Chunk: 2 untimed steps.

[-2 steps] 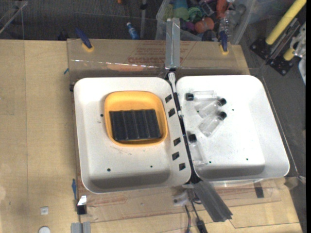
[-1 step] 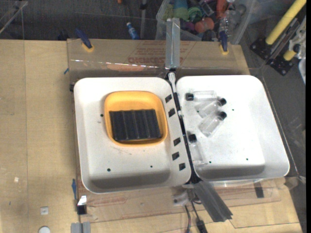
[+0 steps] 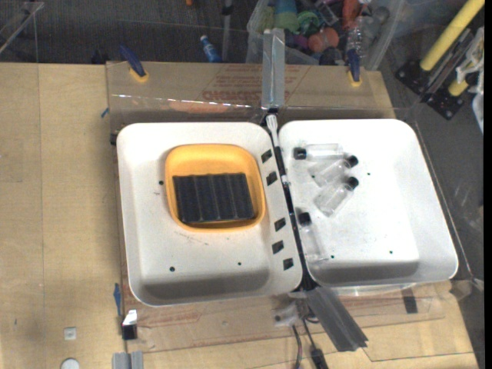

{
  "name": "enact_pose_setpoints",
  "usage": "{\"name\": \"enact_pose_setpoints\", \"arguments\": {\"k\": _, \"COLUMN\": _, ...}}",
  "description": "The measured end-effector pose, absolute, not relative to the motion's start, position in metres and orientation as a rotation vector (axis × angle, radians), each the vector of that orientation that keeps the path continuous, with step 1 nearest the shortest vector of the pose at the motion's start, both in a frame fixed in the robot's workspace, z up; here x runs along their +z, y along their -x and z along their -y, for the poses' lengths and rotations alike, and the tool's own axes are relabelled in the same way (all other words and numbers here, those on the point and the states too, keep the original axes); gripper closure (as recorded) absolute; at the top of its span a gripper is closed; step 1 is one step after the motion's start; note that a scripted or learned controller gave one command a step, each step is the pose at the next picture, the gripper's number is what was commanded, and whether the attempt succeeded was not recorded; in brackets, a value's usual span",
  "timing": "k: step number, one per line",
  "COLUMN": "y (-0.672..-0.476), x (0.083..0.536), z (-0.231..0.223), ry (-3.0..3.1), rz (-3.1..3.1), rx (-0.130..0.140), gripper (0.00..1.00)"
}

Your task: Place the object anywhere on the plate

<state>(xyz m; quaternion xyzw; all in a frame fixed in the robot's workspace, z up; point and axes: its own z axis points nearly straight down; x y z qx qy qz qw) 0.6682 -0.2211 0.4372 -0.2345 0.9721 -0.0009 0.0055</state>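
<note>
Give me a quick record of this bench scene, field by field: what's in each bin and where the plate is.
left bin: shallow white bin holding the square orange plate
on plate: dark ribbed rectangular block, lying flat
right bin: shallow white bin holding clear plastic vials with black caps
vial layout: clustered in the bin's upper left part
task state: vials not yet on the plate

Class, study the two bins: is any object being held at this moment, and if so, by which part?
Nothing is held. The clear vials lie loose in the right bin; the orange plate sits in the left bin.
</note>
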Motion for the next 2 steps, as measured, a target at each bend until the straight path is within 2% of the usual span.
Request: {"name": "enact_pose_setpoints", "arguments": {"k": 2, "y": -0.6680, "x": 0.4365, "z": 0.2214, "ry": 1.820, "rz": -2.549, "rx": -0.004, "gripper": 1.00}}
